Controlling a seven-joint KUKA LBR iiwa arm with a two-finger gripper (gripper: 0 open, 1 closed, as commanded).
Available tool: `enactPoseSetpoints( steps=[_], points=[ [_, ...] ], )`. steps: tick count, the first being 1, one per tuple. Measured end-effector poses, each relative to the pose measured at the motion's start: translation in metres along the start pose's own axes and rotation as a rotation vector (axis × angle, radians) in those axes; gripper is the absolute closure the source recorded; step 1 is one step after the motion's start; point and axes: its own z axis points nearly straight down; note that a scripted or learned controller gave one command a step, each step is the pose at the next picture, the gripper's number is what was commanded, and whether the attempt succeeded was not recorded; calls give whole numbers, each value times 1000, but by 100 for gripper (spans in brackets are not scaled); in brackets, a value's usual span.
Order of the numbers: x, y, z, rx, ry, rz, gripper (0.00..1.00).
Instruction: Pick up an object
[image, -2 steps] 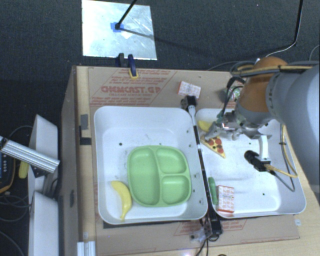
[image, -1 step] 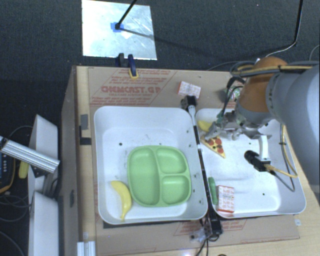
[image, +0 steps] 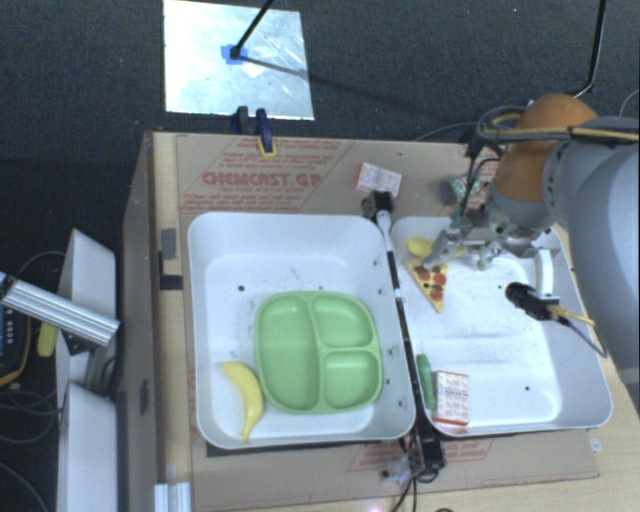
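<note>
Hand (image: 447, 250) low in right bin (image: 575, 400), far-left corner, just above pizza slice (image: 433, 283); finger state impossible to tell. Green plate (image: 318, 352) and banana (image: 245, 395) in left bin (image: 215, 300).

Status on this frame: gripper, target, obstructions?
Gripper low in right white bin, over flat pizza-slice toy. Nothing seen held. Small yellow piece beside it.
</note>
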Motion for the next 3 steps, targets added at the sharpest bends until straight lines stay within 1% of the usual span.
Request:
enactPoseSetpoints(
  steps=[1,2,3],
  points=[
    [35,-32,-6,-26,-13,6,0],
    [29,3,-3,-18,-12,8,0],
    [29,3,-14,-15,-12,5,100]
  ],
)
